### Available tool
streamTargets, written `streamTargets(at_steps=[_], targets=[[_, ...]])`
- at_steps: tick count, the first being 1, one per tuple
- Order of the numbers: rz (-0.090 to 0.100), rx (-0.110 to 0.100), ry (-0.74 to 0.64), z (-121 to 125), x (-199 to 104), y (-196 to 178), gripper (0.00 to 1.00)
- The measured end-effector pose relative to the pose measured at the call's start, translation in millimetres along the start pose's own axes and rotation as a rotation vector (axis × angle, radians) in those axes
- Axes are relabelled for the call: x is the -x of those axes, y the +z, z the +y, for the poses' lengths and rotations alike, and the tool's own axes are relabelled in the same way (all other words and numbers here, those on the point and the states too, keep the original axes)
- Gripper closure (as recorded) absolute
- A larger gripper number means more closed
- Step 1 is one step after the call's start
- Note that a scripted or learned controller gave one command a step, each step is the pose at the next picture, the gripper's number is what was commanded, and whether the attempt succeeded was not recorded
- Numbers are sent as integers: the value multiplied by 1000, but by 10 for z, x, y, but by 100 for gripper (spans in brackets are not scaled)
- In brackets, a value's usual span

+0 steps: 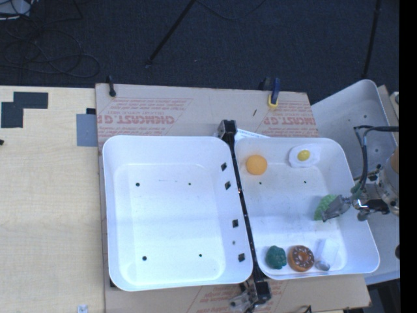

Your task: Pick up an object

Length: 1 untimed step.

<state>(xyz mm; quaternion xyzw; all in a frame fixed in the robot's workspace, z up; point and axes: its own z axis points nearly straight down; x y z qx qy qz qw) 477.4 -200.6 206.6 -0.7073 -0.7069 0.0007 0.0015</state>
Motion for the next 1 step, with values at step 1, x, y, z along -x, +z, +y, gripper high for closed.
streamTargets(at_steps=[1], targets=[[0,5,-7,819,-337,182,0]])
